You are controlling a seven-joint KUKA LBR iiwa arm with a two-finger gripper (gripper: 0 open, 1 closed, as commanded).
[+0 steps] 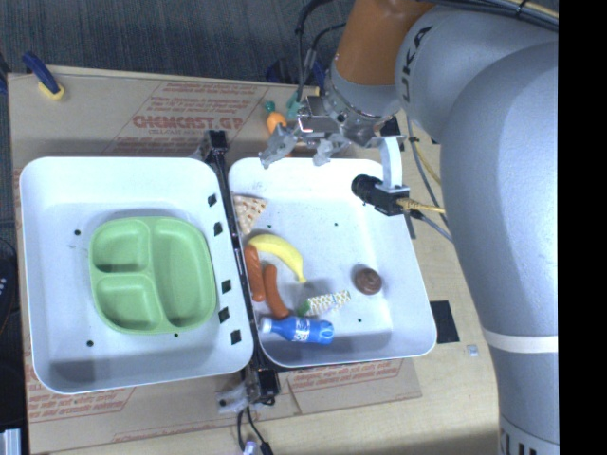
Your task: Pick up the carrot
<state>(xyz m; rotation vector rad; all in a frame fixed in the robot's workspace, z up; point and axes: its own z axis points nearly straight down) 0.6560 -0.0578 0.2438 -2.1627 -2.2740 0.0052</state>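
Two white bins sit side by side on your worktop (190,107), which is covered with printed cardboard. Take the right bin (398,282) as your landmark. To its left, touching it along the black clips, you see the left bin (38,254), and in that bin lies a green divided tray (152,273). Far to the landmark's upper left, near the worktop corner, a small blue and yellow object (43,74) rests on the cardboard.

Inside the right bin, look along its left wall: a pale cracker-like piece (249,211) lies near the upper left corner, and below it the carrot (253,271) lies lengthwise just beside the wall. An orange-brown sausage (274,290) lies touching or nearly touching the carrot's right side. A banana (278,251) curves across just above and right of those two. At the bin's lower edge a blue bottle (299,330) lies on its side, and just above it, right of the sausage, sits a corn cob (327,301). Further right, a brown round object (368,280) rests alone on the bin floor.

Your tool (296,152) hangs over the bin's upper rim, well apart from the carrot, its fingers spread and nothing between them. A small orange and green item (275,118) lies on the worktop just beyond that rim, beside the tool.
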